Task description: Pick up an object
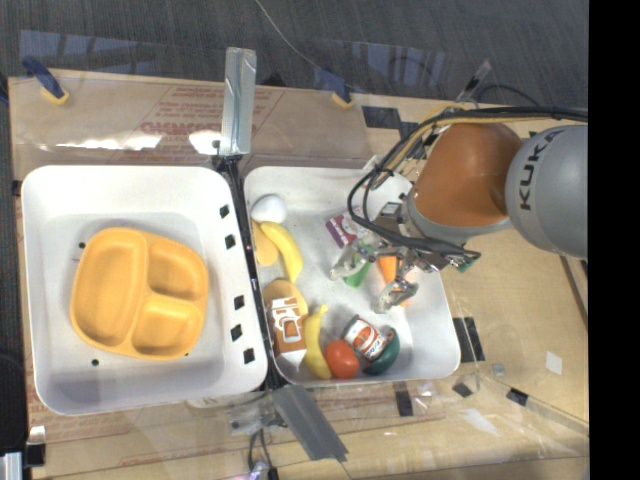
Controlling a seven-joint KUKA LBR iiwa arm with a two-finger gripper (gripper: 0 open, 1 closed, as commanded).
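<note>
Jaws hidden amid clutter in right bin (440,353).

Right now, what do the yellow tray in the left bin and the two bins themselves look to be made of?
The tray looks like molded plastic: uniform yellow, rounded compartments, soft sheen. The left bin and right bin look like matte white plastic with smooth rounded rims, though coated metal cannot be ruled out.

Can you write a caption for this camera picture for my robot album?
Robot arm's gripper reaches into the right bin of toy food; a yellow tray sits in the left bin.
</note>
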